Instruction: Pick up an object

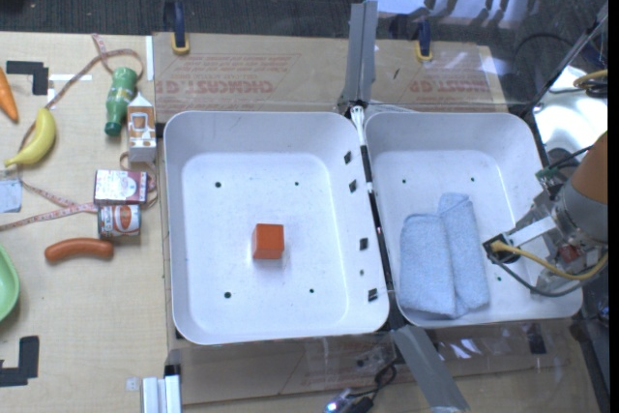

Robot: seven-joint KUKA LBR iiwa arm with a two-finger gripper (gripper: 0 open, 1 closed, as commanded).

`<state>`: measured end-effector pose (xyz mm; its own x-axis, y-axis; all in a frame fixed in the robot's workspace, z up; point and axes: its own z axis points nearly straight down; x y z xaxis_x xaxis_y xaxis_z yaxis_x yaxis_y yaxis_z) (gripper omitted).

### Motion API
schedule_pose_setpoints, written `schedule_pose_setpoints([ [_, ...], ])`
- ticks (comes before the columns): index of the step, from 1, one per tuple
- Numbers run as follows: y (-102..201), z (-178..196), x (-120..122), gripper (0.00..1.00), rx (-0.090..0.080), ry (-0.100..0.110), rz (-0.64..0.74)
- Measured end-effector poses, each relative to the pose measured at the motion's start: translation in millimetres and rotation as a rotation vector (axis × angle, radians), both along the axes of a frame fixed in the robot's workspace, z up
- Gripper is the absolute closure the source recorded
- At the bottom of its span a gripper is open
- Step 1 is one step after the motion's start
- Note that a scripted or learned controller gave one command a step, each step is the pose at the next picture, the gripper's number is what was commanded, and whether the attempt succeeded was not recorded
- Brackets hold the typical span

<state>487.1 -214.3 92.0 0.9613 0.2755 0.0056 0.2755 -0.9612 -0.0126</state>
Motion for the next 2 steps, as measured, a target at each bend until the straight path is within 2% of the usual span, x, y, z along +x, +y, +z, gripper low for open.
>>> schedule_pose_setpoints([
  [1,8.4,126.9,-9.1,0.00,-0.014,0.006,-0.075],
  [2,-0.7,1.1,-4.7,0.00,-0.002,-0.003,-0.071],
])
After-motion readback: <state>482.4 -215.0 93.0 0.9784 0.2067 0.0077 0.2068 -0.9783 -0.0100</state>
